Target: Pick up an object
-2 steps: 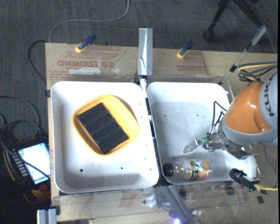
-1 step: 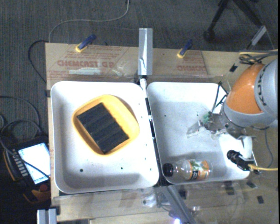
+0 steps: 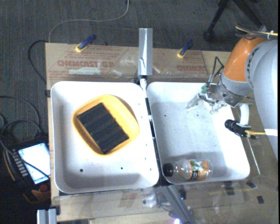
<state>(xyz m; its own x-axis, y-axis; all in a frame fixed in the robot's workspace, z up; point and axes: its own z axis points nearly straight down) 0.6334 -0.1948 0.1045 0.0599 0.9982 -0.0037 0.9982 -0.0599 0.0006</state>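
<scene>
From the camera above, I see my gripper [image 3: 206, 101] hanging over the top right part of the right bin [image 3: 177, 125], its fingers spread apart with nothing between them. A bottle [image 3: 189, 169] (lying on its side) sits at the bin's near edge. The left bin [image 3: 65, 171] holds a yellow dish [image 3: 128, 111] with a black block [image 3: 102, 127] on it.

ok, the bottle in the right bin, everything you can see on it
The bottle looks like clear plastic, with a dark cap pointing toward the left bin and an orange-and-green label around its middle. It lies on its side along the near wall of the right bin, in the near-left corner, seemingly touching that wall. Contents are unclear. The gripper is at the bin's far side, well apart from it.
</scene>
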